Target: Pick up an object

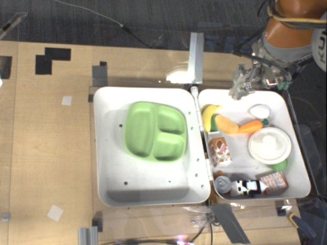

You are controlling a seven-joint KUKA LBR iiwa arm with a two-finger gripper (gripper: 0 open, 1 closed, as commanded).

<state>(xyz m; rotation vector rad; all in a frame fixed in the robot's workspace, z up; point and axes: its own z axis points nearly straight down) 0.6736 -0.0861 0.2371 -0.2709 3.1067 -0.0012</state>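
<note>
A: Nearest candidate is the carrot (250, 127), lying in the right bin (296, 137) toward its far edge, touching the banana (209, 115). Looks like light, stiff toy plastic, smooth and likely slippery; I'd pinch across the thick middle.

B: And the gripper (244, 87)?

A: Hanging over the bin's far rim, nothing in it; whether it's spread or closed, I can't tell. White bowl (269, 144) sits just beside the carrot.
</note>
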